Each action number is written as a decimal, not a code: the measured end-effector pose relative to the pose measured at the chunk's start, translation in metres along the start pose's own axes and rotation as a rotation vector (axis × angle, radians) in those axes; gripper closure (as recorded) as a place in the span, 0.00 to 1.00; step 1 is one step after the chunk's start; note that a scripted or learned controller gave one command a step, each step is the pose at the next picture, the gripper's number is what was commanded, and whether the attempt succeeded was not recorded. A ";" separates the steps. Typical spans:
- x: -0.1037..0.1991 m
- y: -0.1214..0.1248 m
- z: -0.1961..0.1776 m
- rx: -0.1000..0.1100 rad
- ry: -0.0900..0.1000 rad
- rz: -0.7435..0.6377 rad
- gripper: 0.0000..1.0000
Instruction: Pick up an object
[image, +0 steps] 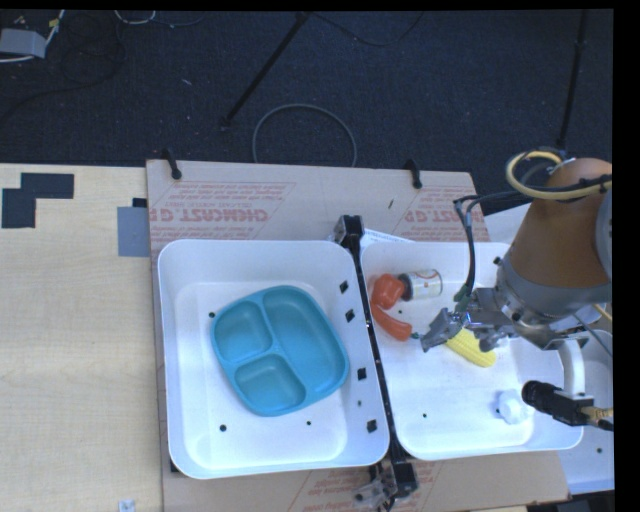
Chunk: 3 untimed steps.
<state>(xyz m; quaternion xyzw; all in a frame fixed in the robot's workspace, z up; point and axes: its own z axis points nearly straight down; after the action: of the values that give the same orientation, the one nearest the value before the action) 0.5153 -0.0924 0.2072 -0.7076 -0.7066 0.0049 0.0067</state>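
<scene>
Two bins sat below; the pincer, fingers unreadable, needed centring over the yellow piece just beside it.

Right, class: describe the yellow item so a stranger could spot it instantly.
Find the right-hand white bin. Near its middle, just under the gripper, lies the yellow object. It is the one yellow piece there; its neighbours are an orange object and a small white object.
</scene>
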 end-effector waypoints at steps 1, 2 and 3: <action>0.000 0.003 -0.006 -0.012 -0.001 -0.002 0.00; 0.006 -0.006 0.052 -0.007 0.000 -0.002 0.00; -0.001 -0.001 0.104 -0.008 -0.001 -0.001 0.00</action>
<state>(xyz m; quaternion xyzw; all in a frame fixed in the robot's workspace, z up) 0.5129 -0.0936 0.1037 -0.7071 -0.7071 0.0022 0.0035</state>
